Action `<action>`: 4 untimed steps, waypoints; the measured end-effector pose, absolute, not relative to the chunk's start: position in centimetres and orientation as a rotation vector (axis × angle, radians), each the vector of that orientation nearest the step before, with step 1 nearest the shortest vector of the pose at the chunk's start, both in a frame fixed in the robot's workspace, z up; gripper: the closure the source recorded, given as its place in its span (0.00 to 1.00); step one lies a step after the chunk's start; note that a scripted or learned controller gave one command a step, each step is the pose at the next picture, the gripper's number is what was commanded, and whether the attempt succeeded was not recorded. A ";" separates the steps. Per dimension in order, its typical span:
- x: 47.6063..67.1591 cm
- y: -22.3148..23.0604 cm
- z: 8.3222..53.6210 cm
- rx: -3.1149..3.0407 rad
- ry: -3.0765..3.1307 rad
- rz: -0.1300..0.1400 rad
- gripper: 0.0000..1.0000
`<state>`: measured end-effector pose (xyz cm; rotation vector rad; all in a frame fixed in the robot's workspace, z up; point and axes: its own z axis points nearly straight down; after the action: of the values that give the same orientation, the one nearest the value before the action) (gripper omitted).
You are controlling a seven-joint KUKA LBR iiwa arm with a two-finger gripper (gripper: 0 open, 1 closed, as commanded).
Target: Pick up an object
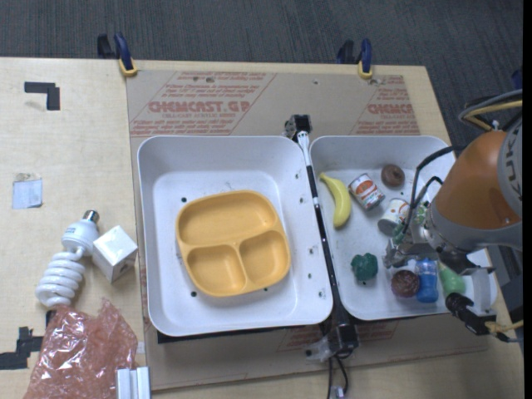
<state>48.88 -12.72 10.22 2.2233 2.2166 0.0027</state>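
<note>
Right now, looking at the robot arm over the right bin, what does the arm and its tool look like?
The arm is bulky and rounded, with a broad orange band and a pale grey shell beside it. Black cables loop along its side, and yellowish cables arc above it. The tool at its tip is a small, dark grey metal assembly, too cluttered to make out in detail.

A yellow tray (233, 243) sits in the left bin (158, 223). The right bin (349, 152) has a banana (337, 199), a can (366, 191), and the tool (405, 252) low inside it.
</note>
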 end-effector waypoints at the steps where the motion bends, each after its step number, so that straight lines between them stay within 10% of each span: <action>1: 53.4 -4.9 19.3 2.219 2.221 0.002 1.00; 2: 53.4 -4.9 19.3 2.218 2.222 0.001 0.00; 3: 53.6 -10.0 9.9 2.223 2.220 -0.001 0.00; 4: 53.7 -10.0 10.9 2.222 2.218 0.001 1.00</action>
<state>53.69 -10.00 10.94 2.2223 2.2185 0.0007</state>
